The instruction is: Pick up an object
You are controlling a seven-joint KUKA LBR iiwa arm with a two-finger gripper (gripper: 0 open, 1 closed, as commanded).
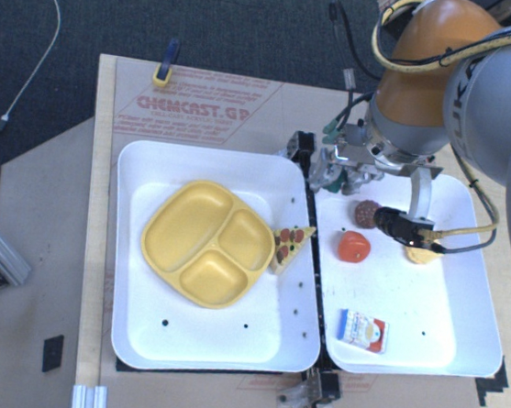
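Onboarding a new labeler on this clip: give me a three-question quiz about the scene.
1. True or false: the pizza slice lies in the same bin as the yellow divided plate.
2. Which lies nearest the red tomato? A) the small carton B) the dark red ball C) the blue and yellow clamp
3. Fill in: the arm hangs over the ____ bin's far edge.

Key: 1 true; 2 B; 3 right.

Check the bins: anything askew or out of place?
One thing: the toy pizza slice in the left white bin leans tilted against the rim of the yellow three-compartment plate, not lying flat. The red tomato-like toy and small blue-and-white carton in the right white bin look settled.
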